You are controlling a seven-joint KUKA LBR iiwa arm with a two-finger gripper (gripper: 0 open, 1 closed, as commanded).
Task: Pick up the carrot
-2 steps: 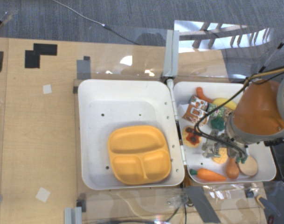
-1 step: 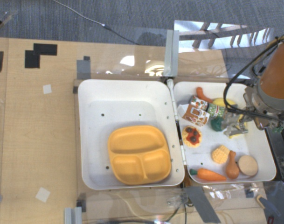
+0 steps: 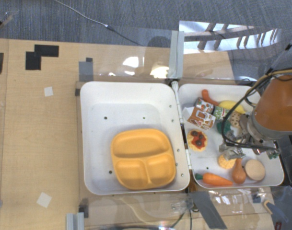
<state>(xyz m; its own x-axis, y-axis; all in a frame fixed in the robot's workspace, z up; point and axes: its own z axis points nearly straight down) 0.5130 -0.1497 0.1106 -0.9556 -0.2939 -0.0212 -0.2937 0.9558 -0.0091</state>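
Note:
The carrot [image 3: 216,179] is orange with a green stub end and lies flat along the near wall of the right bin [image 3: 279,178]. My gripper [image 3: 233,149] hangs over the middle of that bin, under the grey wrist and orange band. It sits up and to the right of the carrot, apart from it, just above a tan waffle-like piece [image 3: 226,162]. Nothing can be seen held in it.
The right bin also holds a brown pear-shaped piece [image 3: 239,172], an egg [image 3: 254,169], a pizza slice [image 3: 198,140], a small carton [image 3: 203,116], a sausage [image 3: 208,96] and a banana [image 3: 230,106]. A yellow divided plate [image 3: 143,158] lies in the left bin [image 3: 95,128].

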